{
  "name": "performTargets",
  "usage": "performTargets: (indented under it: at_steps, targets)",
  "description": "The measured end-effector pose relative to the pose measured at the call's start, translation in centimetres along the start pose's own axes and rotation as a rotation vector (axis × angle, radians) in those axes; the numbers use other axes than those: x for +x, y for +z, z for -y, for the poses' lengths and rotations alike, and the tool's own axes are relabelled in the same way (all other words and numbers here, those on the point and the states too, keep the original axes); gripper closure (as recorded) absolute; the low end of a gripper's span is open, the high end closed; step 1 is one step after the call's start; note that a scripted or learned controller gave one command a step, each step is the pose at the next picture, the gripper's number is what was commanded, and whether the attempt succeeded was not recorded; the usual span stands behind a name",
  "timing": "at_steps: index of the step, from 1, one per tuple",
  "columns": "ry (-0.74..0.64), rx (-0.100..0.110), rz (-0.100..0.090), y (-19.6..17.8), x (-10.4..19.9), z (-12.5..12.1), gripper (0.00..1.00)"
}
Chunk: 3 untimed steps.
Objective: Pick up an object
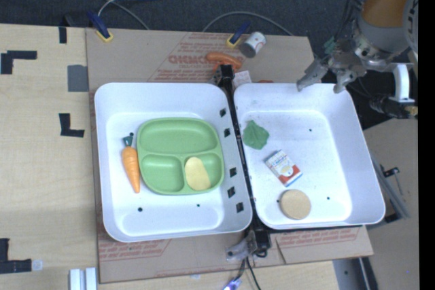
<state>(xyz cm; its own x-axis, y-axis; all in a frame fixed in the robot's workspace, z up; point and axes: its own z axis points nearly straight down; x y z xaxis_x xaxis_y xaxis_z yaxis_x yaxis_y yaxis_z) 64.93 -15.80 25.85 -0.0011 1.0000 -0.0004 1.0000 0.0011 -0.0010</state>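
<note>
Carton (283, 168), the little red and white one, sits mid right bin (353, 146) between a green leaf (256, 135) and a round cookie (296, 204). My gripper (327, 76) hovers over the far rim, fingers spread, holding nothing. Still approach phase; next I swing inward and drop.

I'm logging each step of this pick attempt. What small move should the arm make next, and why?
Probably swing the gripper inward and down over the small carton. The gripper sits open at the far rim of the right bin with nothing between its jaws, and the carton lies apart from the green piece and the round cookie.
</note>
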Motion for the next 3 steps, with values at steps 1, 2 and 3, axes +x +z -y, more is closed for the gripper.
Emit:
performTargets:
  at_steps: [1, 2, 3]
  targets:
    - [0.000, 0.003, -0.002, 9.8, 3.5, 4.0, 0.00]
    - [0.000, -0.002, -0.001, 17.2, 3.9, 9.9, 0.00]
    - [0.000, -0.005, 0.001, 16.2, 3.8, 9.8, 1.00]
